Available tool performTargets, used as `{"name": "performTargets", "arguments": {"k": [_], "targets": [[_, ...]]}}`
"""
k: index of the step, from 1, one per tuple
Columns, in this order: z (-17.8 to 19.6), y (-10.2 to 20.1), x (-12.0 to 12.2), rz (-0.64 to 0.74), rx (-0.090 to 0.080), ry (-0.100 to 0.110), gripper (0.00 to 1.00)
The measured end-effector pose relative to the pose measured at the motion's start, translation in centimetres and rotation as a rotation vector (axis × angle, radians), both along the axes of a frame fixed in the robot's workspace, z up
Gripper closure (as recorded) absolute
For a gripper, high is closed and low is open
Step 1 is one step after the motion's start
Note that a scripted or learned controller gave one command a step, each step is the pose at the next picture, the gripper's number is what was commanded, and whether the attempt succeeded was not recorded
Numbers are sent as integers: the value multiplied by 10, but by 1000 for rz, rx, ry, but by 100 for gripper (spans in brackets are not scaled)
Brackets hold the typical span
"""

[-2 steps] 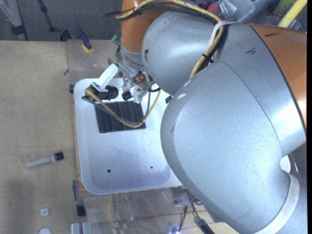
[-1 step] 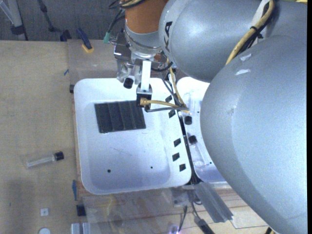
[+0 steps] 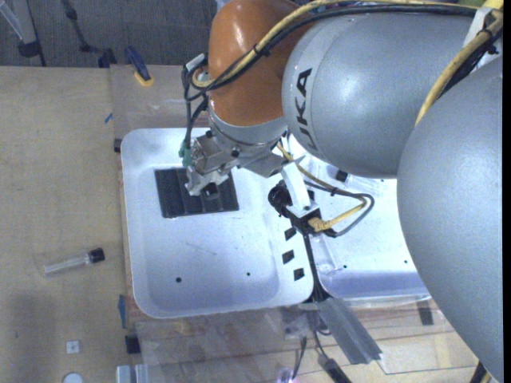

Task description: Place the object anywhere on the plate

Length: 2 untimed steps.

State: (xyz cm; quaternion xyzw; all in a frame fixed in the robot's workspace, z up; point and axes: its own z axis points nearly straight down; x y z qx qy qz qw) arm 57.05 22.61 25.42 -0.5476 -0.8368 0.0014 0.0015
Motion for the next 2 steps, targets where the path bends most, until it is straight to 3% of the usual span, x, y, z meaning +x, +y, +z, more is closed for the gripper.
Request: {"name": "performTargets", "arguments": {"k": [1,2], "targets": [[169,-25,-26,-131,0,-4,100],[22,-22,-92,-203,-1,-1,100]]}}
